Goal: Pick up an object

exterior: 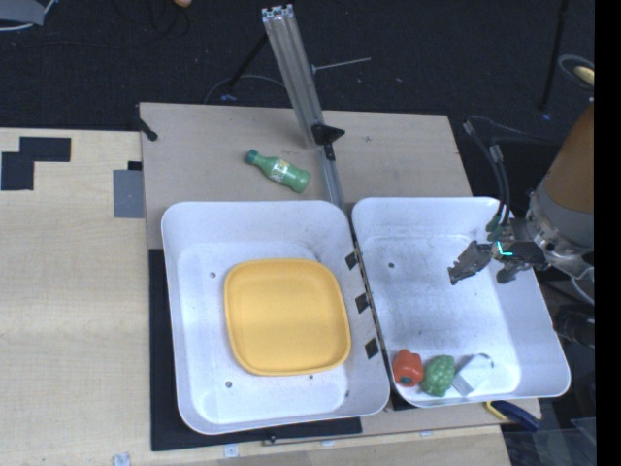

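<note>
A red pepper point(408, 367) and green vegetable point(439, 376) sit at the right bin's point(529, 333) lower edge; the gripper point(490, 267), fingers apart, hovers above at frame right.

We see the grey KUKA arm point(568, 223) at the right, its broad orange band point(574, 163) curving above a paler grey, ringed wrist section. Below the wrist sits a dark, blocky two-finger gripper point(490, 263) of black metal with angular, jointed links. We make out a small teal-green light glowing on the gripper body. Thin black cables point(495, 163) loop along the arm's upper side toward the wrist, and a pale curved ring shows near the top.
</note>
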Action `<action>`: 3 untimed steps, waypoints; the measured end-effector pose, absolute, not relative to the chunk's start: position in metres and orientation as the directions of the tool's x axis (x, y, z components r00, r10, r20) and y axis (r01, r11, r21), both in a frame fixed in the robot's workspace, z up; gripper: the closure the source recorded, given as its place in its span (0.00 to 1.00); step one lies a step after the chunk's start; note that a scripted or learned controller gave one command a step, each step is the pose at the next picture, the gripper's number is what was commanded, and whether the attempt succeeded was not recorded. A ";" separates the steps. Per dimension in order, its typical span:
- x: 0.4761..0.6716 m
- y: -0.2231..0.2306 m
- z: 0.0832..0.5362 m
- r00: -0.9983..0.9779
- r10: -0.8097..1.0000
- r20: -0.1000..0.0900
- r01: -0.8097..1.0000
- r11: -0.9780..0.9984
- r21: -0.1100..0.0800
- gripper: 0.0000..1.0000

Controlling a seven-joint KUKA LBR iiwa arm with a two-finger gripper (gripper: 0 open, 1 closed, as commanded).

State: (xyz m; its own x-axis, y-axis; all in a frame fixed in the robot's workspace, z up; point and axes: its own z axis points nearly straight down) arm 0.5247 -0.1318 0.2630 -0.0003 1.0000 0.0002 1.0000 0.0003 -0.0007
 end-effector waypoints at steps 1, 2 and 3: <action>0.525 -0.132 0.263 0.000 1.000 0.000 1.000 0.000 -0.001 0.00; 0.531 -0.130 0.217 -0.001 1.000 0.001 1.000 0.001 -0.005 0.00; 0.528 -0.135 0.156 0.000 1.000 0.001 1.000 0.000 -0.006 0.00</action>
State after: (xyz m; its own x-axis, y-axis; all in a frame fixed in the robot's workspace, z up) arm 0.5282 -0.1349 0.1557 -0.0001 1.0000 0.0009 1.0000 0.0001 -0.0061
